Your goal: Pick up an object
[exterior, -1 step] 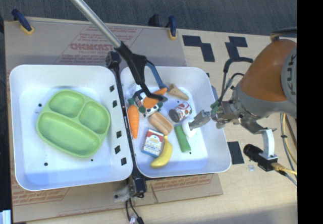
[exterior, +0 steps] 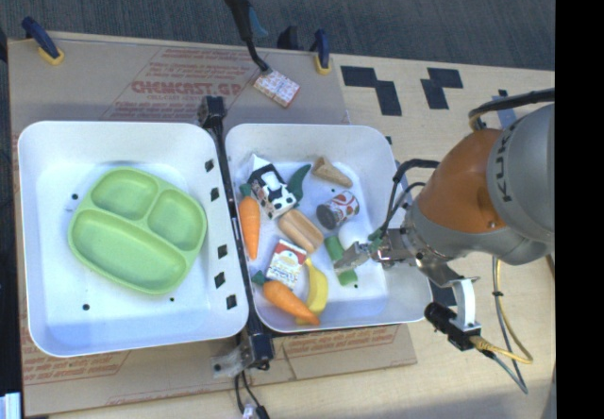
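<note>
Just left of gripper (exterior: 351,259): banana (exterior: 318,288).

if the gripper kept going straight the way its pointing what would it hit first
The gripper points toward the view's left, low in the right bin. Straight on, it would likely meet the banana or the small carton first; depth is hard to judge from this view.

Arm (exterior: 491,186) reaches in from the right, orange band above wrist, wrist bent low; gripper (exterior: 351,259) points left
</note>
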Robot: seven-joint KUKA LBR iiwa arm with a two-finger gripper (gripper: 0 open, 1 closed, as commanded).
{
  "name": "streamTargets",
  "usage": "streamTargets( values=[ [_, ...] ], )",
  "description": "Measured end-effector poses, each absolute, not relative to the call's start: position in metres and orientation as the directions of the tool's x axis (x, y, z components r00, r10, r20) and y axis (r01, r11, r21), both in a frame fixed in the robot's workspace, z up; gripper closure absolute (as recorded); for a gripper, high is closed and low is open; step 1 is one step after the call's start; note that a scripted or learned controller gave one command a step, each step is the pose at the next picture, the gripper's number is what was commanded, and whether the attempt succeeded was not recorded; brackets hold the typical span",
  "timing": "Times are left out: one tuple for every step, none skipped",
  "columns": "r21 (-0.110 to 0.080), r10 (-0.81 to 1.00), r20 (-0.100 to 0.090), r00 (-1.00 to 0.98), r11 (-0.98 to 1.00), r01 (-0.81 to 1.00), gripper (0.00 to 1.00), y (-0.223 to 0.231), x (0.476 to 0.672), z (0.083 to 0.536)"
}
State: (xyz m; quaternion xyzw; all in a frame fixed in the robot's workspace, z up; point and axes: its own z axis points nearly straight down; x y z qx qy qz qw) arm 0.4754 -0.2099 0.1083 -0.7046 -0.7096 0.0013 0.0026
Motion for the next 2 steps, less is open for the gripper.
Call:
streamTargets(
  values=[
    [-0.002,1.000,0.001,-0.009,0.009,1.000,0.00,-0.168,0.477,0.092],
    [-0.003,1.000,-0.001,-0.014,0.014,1.000,1.00,-0.169,0.477,0.102]
  ],
)
